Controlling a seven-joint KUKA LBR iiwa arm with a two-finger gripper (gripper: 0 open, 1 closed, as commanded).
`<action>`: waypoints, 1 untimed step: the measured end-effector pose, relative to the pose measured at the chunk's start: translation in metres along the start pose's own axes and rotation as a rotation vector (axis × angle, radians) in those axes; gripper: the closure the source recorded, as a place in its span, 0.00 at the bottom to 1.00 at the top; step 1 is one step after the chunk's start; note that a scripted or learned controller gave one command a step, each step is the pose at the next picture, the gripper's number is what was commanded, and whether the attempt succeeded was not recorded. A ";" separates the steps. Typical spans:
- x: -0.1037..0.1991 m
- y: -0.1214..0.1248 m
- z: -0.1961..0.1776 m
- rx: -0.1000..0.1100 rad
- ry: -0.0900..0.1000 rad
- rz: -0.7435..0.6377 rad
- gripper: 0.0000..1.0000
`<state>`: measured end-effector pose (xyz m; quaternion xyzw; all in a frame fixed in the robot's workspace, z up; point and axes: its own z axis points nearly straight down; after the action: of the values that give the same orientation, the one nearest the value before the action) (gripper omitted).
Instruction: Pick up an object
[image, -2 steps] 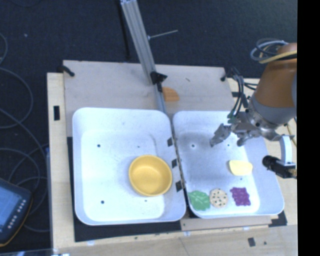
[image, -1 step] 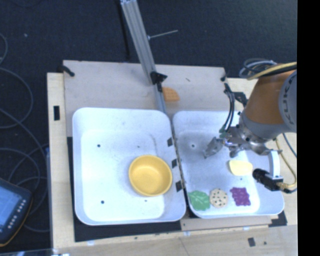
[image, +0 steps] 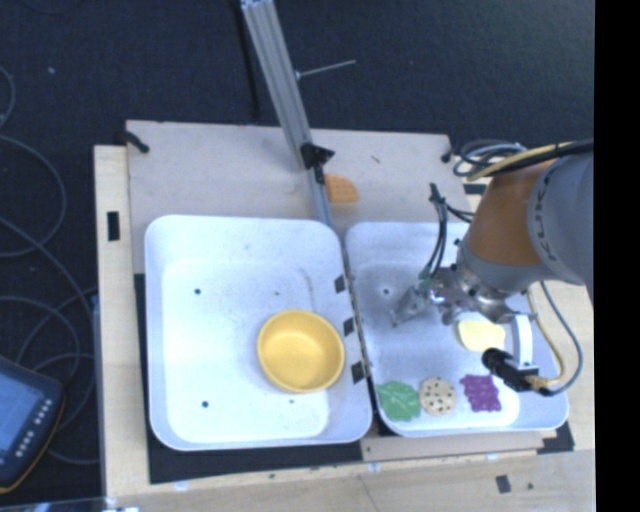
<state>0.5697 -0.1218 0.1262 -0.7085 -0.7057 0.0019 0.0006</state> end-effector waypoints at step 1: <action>0.000 0.002 -0.014 -0.008 0.002 0.004 1.00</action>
<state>0.5716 -0.1220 0.1405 -0.7098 -0.7044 -0.0015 -0.0016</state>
